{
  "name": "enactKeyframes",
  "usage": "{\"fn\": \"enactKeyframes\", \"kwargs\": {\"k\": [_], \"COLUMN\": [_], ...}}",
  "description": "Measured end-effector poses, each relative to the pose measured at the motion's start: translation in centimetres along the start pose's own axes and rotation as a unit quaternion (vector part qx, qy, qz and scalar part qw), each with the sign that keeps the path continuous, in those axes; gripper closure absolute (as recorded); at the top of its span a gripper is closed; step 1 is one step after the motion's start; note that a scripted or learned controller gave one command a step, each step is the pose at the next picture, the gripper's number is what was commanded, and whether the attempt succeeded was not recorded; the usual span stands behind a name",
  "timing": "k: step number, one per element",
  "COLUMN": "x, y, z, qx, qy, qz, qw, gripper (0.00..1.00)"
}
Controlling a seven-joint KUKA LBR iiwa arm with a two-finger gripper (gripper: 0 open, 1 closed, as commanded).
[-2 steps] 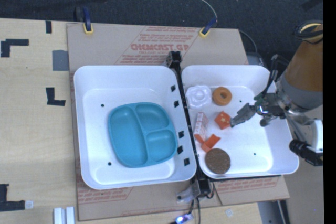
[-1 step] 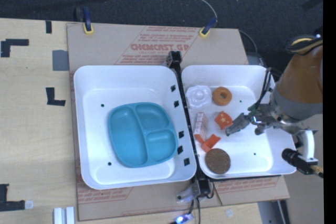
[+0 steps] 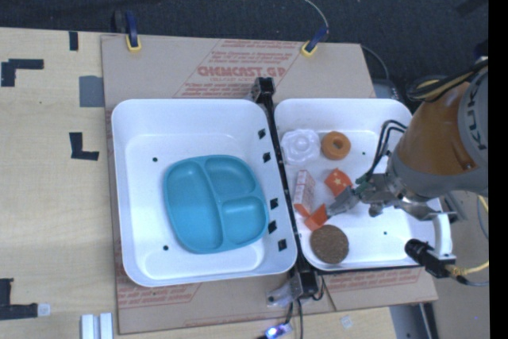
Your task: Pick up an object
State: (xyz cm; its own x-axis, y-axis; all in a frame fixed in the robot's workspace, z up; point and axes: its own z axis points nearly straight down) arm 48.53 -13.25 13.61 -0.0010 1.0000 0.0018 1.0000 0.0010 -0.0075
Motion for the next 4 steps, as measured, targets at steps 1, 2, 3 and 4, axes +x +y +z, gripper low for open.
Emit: {"fn": "enactKeyframes", "kwargs": {"k": [1, 2, 3, 4], "x": [-0.2, 0.2, 0.0, 0.3], "y": [0.3, 0.6, 0.4, 0.7], "z": [4.7, 3.3, -0.9, -7.1], "qx": [-0.006, -0.009, -0.004, -0.006], "qy": [-0.001, 0.002, -0.001, -0.001], "qz": [0.002, -0.001, 0.000, -0.001], "qw": [1.0000, 1.0000, 1.0000, 1.0000], "gripper": [0.00, 1.00, 1.00, 1.00]}}
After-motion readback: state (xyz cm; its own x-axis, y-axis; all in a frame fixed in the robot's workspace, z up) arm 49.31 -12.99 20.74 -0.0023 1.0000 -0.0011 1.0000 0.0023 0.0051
